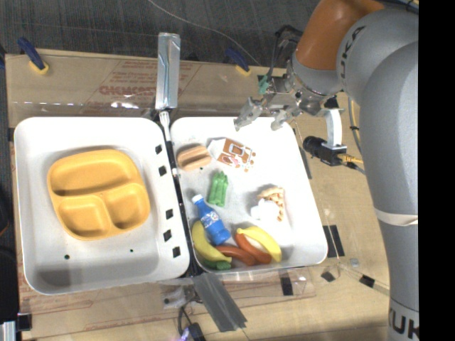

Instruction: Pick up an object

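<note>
Camera view looks down on the grey KUKA arm with its orange band (334,20), which reaches in from the right and carries the two-finger gripper (261,118) above the far edge of the right shallow white bin (302,190). The jaws stand apart, with nothing between them; one fingertip hangs over the bin's far rim and the other sits just to its right.

Well to the left of the jaws lies the left shallow white bin (28,212), and in it rests a yellow plastic tray with three compartments (98,192), set at a slight tilt.

Every loose object lies nearer the camera than the jaws. Closest to them is a small flat orange-and-white printed packet (237,153), just below the open fingers. Left of that packet, toward the wall between the bins, sits a tan toy burger (192,157). Further below the jaws stands a green plastic bottle-shaped toy (218,189), and to its right, near the bin's right side, lies a white-and-orange toy pizza slice (270,204).

Farthest from the jaws, along the near wall, a cluster touches: a blue plastic bottle with a white cap (210,219) leaning over a yellow toy banana (205,247), a red toy sausage (238,253) beside it, and a second yellow toy banana (261,240) curving over the sausage's right end.
</note>
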### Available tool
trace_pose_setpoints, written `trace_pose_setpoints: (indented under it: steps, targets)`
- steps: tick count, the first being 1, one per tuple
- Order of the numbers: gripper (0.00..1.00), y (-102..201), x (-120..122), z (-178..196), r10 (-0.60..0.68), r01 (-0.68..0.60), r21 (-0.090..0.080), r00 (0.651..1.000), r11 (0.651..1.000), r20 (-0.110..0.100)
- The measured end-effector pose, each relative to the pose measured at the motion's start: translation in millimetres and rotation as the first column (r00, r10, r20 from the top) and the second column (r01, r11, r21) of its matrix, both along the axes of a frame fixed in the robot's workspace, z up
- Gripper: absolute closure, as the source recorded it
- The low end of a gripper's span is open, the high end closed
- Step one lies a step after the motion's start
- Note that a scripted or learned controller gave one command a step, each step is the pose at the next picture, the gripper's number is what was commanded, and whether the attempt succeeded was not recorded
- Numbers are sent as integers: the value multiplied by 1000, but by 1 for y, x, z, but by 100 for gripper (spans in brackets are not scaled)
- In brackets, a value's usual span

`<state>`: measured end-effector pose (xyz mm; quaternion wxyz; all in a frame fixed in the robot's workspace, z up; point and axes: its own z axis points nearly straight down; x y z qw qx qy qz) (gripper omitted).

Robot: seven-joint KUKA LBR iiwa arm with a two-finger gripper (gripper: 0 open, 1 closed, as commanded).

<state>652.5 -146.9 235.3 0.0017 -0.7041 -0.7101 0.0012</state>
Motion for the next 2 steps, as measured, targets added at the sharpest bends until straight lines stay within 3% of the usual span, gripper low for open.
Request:
trace_pose_setpoints:
  steps: [1, 2]
  targets:
    - [0, 7, -39, -101, 14, -14, 1, 1000, 1000, -7]
    - [0, 21, 4, -116, 320, -320, -13, 947, 947, 21]
